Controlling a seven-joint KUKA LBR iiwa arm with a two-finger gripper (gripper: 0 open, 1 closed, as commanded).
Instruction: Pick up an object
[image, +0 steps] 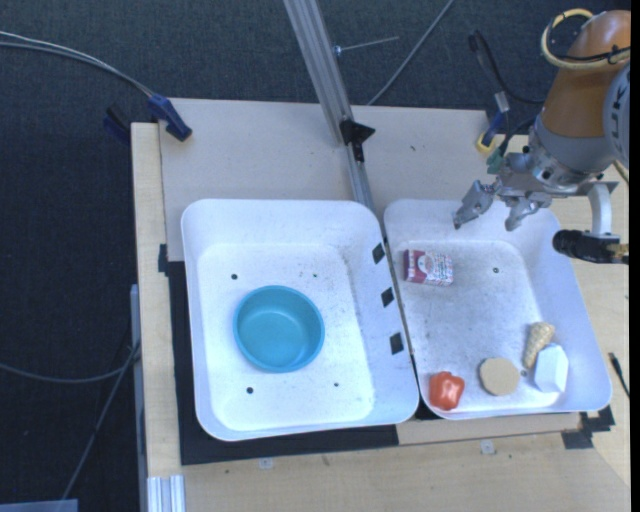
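The hand (492, 213), fingers spread and holding nothing, hangs above the right bin (585, 330), near the red-and-white carton (428, 267).

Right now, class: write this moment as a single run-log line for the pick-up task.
gripper: open, holding nothing, above right bin far rim | nearest item: red-and-white packet | left bin: blue bowl | pick: not yet made
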